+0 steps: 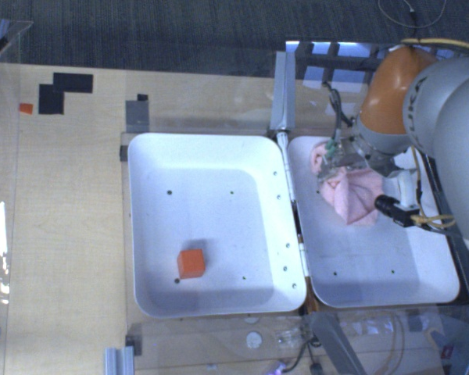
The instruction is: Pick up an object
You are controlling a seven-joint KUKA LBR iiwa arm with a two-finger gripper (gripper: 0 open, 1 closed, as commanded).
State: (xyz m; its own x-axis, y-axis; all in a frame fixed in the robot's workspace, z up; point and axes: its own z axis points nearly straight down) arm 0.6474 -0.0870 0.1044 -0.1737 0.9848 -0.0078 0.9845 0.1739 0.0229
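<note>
— Location of the thing to pick?

— Two candidates. Pink soft bundle in the right bin, toward the upper left corner, just under and beside the gripper. Small orange block in the left bin, lower left part, well apart from the arm.

— State of the gripper?

— Cannot tell whether open or closed: too dark and blurred against the pink. Low, at the bundle's upper left edge. Perhaps touching, not certain. No claim of a hold.

— Handling of the pink one?

— Probably light and limp, like crumpled cloth or a soft toy. Likely to sag, fold and slide out of a shallow pinch. Not fragile by the look.

— Where to take hold?

— At a raised fold or the thick middle, never a thin edge. Deep bite, firm squeeze, slow lift.

— And the block?

— Looks stiff, small, light. Best taken squarely across two opposite flat faces.
</note>
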